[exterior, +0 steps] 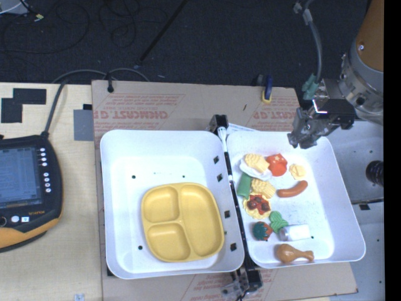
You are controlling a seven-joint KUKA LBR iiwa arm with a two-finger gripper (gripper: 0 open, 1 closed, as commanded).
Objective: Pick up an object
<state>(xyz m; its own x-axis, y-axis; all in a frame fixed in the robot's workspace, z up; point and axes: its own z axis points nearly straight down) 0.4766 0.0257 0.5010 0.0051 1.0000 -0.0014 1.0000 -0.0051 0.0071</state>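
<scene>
Camera view has the pincer [305, 137] hanging over the right bin [341, 187], at its top corner, probably lining up for a drop; can't tell if it's apart or together. The toy food [276, 196] is piled in that bin's middle, ready for grabbing: I count roughly ten pieces, including one sausage [292, 190], one drumstick [293, 253] and one tomato [277, 164]. One yellow tray [182, 221] sits left of it.

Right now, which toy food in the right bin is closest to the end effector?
The red tomato, at the top of the pile just below the end effector; the sausage and drumstick lie further down.
</scene>
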